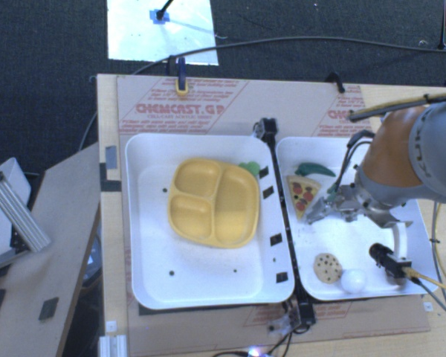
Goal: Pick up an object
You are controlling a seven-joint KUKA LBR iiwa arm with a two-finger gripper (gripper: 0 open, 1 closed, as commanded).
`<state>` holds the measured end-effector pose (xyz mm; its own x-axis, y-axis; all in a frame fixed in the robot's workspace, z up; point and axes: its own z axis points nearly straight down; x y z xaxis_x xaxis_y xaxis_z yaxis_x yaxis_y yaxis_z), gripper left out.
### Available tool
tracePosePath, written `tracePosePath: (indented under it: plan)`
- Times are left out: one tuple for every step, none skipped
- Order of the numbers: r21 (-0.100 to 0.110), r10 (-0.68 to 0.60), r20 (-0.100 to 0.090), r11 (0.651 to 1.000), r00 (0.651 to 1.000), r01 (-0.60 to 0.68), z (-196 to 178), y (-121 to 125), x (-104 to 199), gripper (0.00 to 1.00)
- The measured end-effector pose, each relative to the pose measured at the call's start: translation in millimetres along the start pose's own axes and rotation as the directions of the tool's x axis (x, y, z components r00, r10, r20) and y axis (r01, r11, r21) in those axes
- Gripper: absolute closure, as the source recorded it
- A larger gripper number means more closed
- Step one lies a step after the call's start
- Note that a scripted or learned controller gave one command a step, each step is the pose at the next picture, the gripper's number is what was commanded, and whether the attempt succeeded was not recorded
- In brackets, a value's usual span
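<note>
Two white bins sit side by side on the bench, centre to right of frame. The left bin [145, 222] holds a yellow divided tray [214, 201], lying flat in its middle; a small green item [250, 169] peeks out at the tray's upper right edge, touching it.

The right bin [416, 222] holds the loose objects. A pizza slice toy [303, 194] lies near its upper left, just below a dark green pepper-like piece [313, 169]. A cookie [327, 267] rests at the lower left of that bin, with a white ball [352, 280] just beside it to the right, near the bin's bottom rim.

The arm [409, 155] enters from the right, orange band showing, and bends down into the right bin. The gripper [317, 210] sits low at mid-bin, its tip just beside the pizza slice's lower right edge. Nothing visible between the fingers; whether they are spread or closed, cannot tell from here.
</note>
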<state>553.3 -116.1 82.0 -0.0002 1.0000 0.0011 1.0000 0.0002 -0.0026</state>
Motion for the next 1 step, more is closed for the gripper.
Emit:
tracePosePath:
  plan:
    - [-0.005,0.000,0.001,1.000,1.000,0.000,-13.1,1.5,-0.5,1.00]
